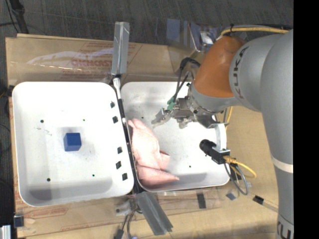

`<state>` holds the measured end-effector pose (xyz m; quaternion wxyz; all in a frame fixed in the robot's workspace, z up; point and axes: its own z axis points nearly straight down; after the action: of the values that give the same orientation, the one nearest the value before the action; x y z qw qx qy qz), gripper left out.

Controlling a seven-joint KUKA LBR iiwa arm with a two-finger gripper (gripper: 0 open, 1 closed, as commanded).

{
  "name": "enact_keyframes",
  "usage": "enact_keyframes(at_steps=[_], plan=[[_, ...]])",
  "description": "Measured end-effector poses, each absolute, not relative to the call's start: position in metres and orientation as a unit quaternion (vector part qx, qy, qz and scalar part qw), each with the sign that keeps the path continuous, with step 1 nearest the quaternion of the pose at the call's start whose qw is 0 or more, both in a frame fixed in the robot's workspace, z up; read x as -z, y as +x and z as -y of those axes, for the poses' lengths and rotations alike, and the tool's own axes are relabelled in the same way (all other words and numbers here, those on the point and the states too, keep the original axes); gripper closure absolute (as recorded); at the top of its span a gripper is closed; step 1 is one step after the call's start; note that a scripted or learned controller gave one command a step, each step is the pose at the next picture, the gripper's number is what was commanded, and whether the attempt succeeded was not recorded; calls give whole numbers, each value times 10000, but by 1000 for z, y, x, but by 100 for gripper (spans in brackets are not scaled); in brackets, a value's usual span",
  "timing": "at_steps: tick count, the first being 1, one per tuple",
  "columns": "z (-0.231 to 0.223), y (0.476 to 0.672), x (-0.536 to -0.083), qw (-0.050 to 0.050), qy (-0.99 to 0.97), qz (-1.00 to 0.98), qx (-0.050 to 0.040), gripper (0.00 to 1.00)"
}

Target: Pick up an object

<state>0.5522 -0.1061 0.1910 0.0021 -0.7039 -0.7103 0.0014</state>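
A pink, soft-looking object (148, 153) lies along the left wall of the right bin (149, 91), reaching down to its front edge. A small blue cube (73, 141) sits in the left bin (30, 98). My gripper (169, 116) hangs over the middle of the right bin, just up and right of the pink object and apart from it. Its fingers spread to the left with nothing between them. The grey arm with its orange band (222, 68) comes in from the right above it.
A grey divider bar (119, 49) runs between the two bins. A black cable fitting (212, 151) and yellow wires (241, 171) hang over the right bin's right edge. Brown cardboard (60, 54) lies under and behind the bins.
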Motion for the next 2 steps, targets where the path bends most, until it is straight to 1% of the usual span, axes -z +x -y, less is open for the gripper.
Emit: enact_keyframes(at_steps=[1,2], plan=[[106,553,-201,23,-7019,7122,-19,100],[106,553,-201,20,-7017,7125,-22,0]])
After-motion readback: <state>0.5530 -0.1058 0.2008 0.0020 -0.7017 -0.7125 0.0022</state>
